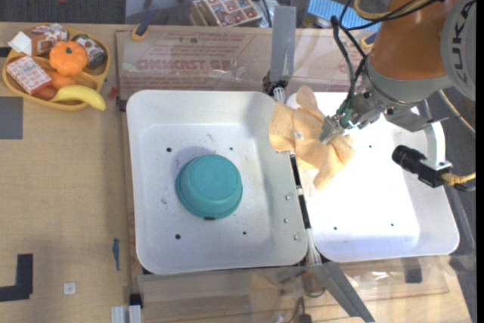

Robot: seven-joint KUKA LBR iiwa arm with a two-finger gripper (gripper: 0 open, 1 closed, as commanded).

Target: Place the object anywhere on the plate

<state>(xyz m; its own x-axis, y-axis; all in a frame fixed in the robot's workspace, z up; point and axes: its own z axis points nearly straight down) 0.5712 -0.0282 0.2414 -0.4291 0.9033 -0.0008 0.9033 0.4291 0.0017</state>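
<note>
A teal round plate (pixel 209 186) lies upside-down-looking in the middle of the left bin (pixel 151 125). A crumpled yellow cloth (pixel 306 138) hangs over the divider between the two bins, mostly above the right bin (pixel 393 215). My gripper (pixel 330 132) comes down from the arm at the upper right, and its tips press into the cloth's right part. The cloth looks lifted and bunched around the tips.
A black cylindrical part (pixel 414 161) juts over the right bin's right side. A yellow bowl of toy fruit (pixel 57 68) sits on the bench at the far left. Boxes and cables clutter the area behind the bins.
</note>
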